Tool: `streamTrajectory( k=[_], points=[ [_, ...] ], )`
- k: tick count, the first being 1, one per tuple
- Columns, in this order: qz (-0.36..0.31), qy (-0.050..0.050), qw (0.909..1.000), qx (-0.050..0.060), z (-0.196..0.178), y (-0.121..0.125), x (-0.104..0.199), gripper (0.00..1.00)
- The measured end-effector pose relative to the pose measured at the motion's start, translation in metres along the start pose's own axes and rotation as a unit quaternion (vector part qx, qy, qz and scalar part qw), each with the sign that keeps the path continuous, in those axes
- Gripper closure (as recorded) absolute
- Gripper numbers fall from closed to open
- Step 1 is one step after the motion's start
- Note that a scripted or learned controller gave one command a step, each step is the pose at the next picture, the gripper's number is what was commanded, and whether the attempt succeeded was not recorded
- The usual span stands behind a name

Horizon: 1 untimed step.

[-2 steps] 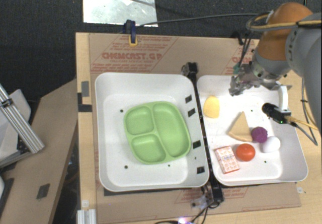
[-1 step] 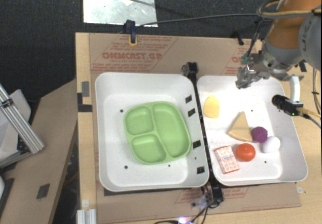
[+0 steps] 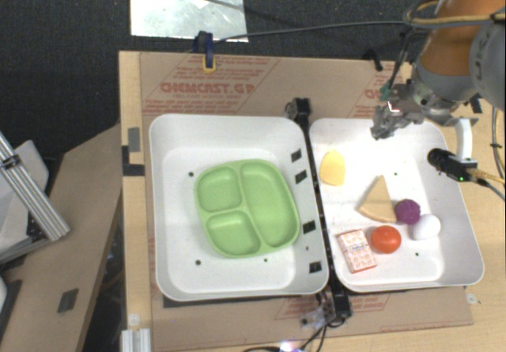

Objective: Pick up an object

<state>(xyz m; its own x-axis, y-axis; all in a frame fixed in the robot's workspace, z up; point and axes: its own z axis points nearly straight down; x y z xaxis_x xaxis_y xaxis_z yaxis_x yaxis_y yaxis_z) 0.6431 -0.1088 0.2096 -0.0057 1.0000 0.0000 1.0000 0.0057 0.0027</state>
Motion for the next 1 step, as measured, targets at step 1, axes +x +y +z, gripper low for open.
streamTrajectory(
  k=[1],
  points=[
    [-0.001,0.000,1.0000,0.002,-0.0010,-0.0298,0.0427,1.00]
  ],
)
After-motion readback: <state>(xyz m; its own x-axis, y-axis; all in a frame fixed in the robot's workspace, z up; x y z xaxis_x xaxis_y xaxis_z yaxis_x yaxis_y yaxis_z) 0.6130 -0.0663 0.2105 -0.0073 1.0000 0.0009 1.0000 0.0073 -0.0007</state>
